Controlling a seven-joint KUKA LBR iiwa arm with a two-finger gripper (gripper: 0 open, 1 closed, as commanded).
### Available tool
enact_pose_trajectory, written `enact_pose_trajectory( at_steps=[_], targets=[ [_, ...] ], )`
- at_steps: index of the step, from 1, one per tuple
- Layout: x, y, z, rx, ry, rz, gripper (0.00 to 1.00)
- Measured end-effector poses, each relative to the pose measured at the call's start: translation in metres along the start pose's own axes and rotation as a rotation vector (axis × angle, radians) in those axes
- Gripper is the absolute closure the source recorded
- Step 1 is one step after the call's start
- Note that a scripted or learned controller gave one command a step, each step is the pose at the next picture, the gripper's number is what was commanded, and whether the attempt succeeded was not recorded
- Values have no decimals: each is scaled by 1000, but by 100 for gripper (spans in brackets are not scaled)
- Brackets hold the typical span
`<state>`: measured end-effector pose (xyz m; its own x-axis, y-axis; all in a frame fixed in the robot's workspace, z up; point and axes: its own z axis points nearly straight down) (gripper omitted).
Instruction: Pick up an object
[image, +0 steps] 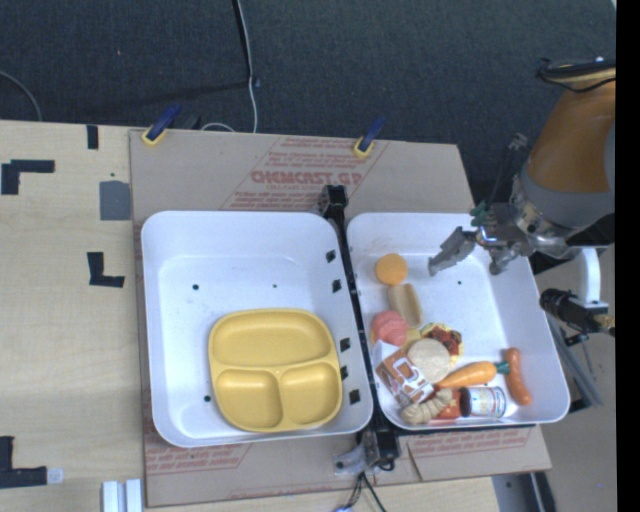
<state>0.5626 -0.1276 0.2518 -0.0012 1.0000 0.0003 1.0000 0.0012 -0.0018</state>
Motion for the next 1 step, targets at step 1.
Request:
enact_pose_trajectory(
  at_steps=[1],
  targets=[
    [27,20,80,4,1,-2,0]
  ],
)
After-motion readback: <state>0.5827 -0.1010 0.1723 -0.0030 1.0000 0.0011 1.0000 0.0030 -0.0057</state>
